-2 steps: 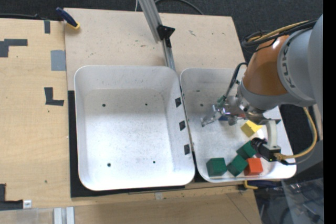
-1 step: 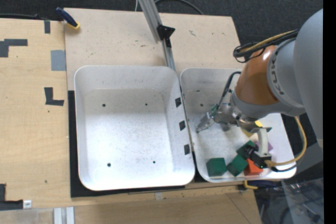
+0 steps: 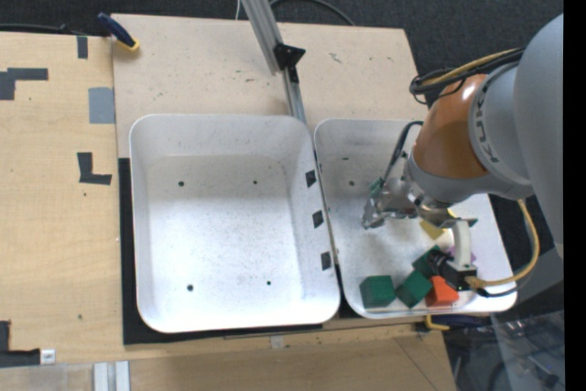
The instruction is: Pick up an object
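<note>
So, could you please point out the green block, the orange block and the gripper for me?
green block (image 3: 376, 290): camera view, middle of its top face.
orange block (image 3: 443, 291): camera view, its visible top.
gripper (image 3: 374, 217): camera view, midway between its fingertips, over the right bin.
</note>
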Controlling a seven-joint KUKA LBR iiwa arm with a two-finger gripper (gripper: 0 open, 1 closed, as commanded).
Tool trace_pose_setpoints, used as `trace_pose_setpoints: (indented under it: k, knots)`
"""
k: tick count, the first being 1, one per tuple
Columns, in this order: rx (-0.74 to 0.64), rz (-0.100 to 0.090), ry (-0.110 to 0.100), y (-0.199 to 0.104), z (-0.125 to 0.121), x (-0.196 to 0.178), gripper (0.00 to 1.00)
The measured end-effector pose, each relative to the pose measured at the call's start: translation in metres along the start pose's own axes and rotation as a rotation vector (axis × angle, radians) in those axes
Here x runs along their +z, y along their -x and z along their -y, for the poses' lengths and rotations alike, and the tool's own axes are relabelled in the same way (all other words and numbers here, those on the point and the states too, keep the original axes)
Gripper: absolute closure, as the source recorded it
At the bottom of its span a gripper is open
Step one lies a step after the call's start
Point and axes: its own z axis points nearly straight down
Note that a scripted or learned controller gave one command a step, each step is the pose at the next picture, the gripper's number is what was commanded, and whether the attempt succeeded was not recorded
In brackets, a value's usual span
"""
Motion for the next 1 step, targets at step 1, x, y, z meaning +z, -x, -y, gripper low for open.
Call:
trace_pose_setpoints:
  k: [1]
  knots:
    - [0.001, 0.002, 0.008, -0.0053, 0.0049, -0.0597, 1.00]
